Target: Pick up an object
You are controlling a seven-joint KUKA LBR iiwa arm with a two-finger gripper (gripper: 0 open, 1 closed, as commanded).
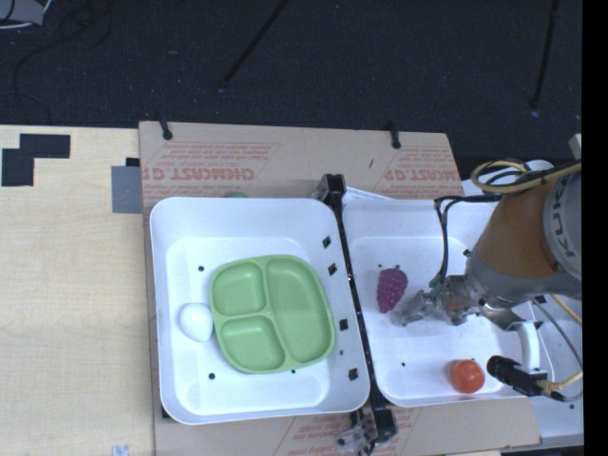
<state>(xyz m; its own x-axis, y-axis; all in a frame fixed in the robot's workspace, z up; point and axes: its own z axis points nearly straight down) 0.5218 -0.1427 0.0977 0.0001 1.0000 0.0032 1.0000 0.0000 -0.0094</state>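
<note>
Camera view shows a purple grape bunch (390, 288) lying in the right bin (408, 392), just left of the gripper (410, 313), whose fingers' opening cannot be told. A red tomato (466, 375) sits nearer the front; the left bin (180, 388) holds a green divided plate (272, 313) and a white egg (197, 322).

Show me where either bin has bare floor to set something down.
Right bin: bare along the back wall behind the purple grapes, and the front left corner, left of the red tomato. Its right half is crowded by the arm and end effector. Left bin: the green divided plate and white egg fill the middle; bare strips lie along the back and front walls.
</note>
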